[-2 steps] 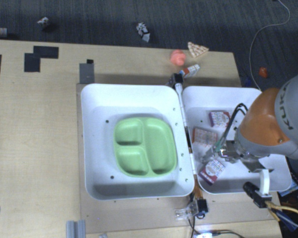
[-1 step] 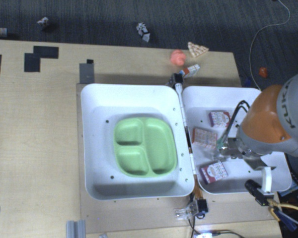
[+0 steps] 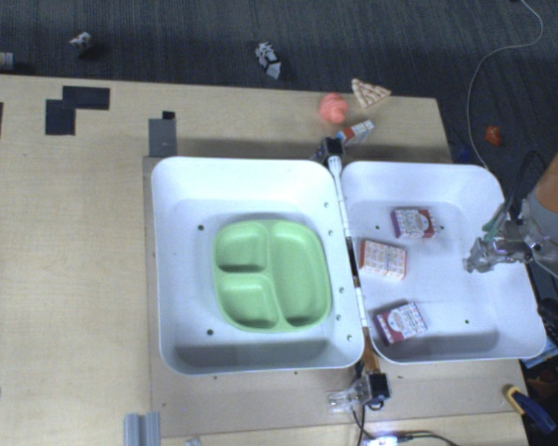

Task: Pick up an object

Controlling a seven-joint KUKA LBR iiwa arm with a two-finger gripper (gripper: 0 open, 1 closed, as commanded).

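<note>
Two white bins share a wooden bench [image 3: 74,295] as the claw [image 3: 479,258], its grip state unclear, hovers in the right bin [image 3: 465,184], three small packets lying to its left, the middle packet [image 3: 383,259] nearest

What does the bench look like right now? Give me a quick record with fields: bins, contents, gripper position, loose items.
left bin: holds a green divided tray, three compartments
right bin: holds three small packets
top packet: near the bin's far side
middle packet: close to the divider between the bins
bottom packet: near the bin's front wall
gripper: over the right bin's right side, apart from all three packets
loose items on bench: pink ball and a triangular piece beyond the bins
</note>
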